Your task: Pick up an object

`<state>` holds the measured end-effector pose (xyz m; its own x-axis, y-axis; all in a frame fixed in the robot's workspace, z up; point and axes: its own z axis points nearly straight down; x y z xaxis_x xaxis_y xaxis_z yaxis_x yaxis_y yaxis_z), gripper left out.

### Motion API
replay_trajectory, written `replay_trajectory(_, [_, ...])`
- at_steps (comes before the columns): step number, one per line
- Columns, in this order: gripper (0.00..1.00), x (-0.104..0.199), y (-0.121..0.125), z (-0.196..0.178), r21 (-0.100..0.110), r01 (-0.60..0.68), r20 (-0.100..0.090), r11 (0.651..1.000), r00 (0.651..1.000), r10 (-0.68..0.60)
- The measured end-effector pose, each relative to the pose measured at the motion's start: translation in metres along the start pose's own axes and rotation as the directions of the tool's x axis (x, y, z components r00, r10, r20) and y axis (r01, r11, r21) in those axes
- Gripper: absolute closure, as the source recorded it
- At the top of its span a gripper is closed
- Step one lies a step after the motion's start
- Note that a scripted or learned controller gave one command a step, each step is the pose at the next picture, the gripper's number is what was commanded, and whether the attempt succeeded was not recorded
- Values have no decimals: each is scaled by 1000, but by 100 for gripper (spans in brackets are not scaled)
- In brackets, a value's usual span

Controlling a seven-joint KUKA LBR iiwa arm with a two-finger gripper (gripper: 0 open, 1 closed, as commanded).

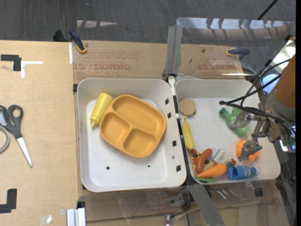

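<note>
My gripper (pixel 250 149) reaches into the right bin (pixel 207 91) from the right and sits low over a small orange toy (pixel 242 147) near the bin's front right. The gripper's tip overlaps the orange toy, and I cannot see whether it holds it. Just behind the gripper lies a green toy (pixel 232 117). In front of it rests a blue bottle (pixel 241 173), with an orange carrot (pixel 212 171) and a red sausage (pixel 202 158) to its left.
A yellow banana-like piece (pixel 187 133) and a round tan disc (pixel 187 107) lie by the right bin's left wall. The left bin (pixel 89 173) holds a yellow divided plate (pixel 132 125) and a yellow bottle (pixel 100 108). Scissors (pixel 17 131) lie on the bench at far left.
</note>
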<state>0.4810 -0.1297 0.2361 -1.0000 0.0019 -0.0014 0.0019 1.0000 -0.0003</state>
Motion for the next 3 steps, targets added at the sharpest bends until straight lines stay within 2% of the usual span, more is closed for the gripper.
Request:
replay_trajectory(1, [0,-75,-18,125,0,-97,0,995,995,97])
replay_trajectory(2, [0,-61,-72,143,0,2,2,1000,1000,-2])
replay_trajectory(3, [0,-130,-53,142,0,-227,6,974,974,227])
